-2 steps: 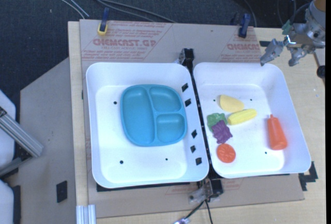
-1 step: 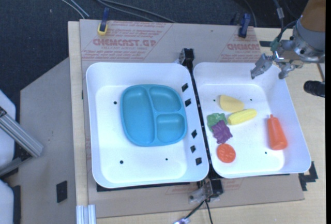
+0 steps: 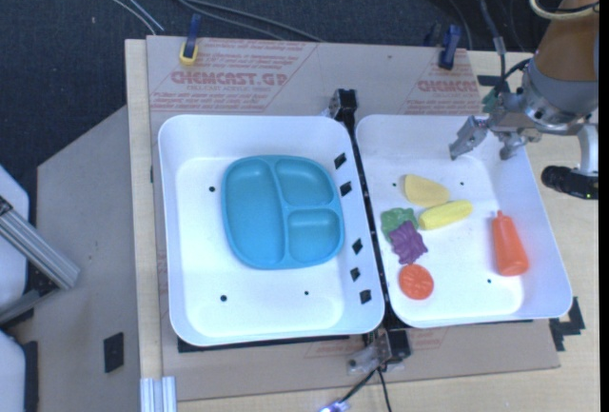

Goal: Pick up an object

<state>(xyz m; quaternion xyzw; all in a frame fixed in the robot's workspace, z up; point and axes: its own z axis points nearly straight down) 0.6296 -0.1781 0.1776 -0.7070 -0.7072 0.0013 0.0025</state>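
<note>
My gripper (image 3: 487,140) hangs over the far part of the right bin (image 3: 533,305), its two grey fingers spread open with nothing between them. Below it in that bin lie a yellow wedge (image 3: 424,188), a yellow corn cob (image 3: 445,214), a green piece (image 3: 397,219), purple grapes (image 3: 409,242), an orange-red round fruit (image 3: 416,282) and an orange bottle (image 3: 509,245) near the right wall. The yellow wedge is the closest to the gripper, a little to its lower left.
The left bin (image 3: 190,296) holds a blue divided plate (image 3: 283,210). A black divider with clips (image 3: 356,210) runs between the bins. Clamps (image 3: 191,49) hold the board at the back, and cables trail on the dark floor beyond.
</note>
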